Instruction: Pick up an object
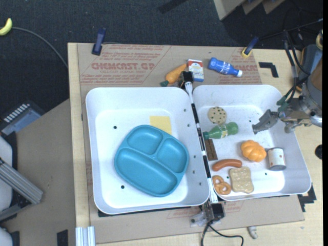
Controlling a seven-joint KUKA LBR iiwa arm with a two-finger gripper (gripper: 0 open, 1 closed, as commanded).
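Observation:
My gripper (277, 125) hangs over the right side of the right bin (294, 181), open, with nothing between its fingers. One dark finger (263, 122) points left toward the bin's middle. Below it and to the left lie an orange bread-like toy (253, 150) and a small silver can (277, 158) on its side. Farther left in the same bin are a cookie (217, 115), a green bottle (221, 131), a sausage (226, 164), a pretzel (221, 184), a cracker (241, 180) and a brown bar (209, 149).
The left bin (102, 106) holds a blue divided plate (151, 159) and a yellow cheese slice (161, 123). Behind the bins on the board lie a carrot (176, 74), a small carton (195, 69) and a blue bottle (224, 66). Cables hang at the far right.

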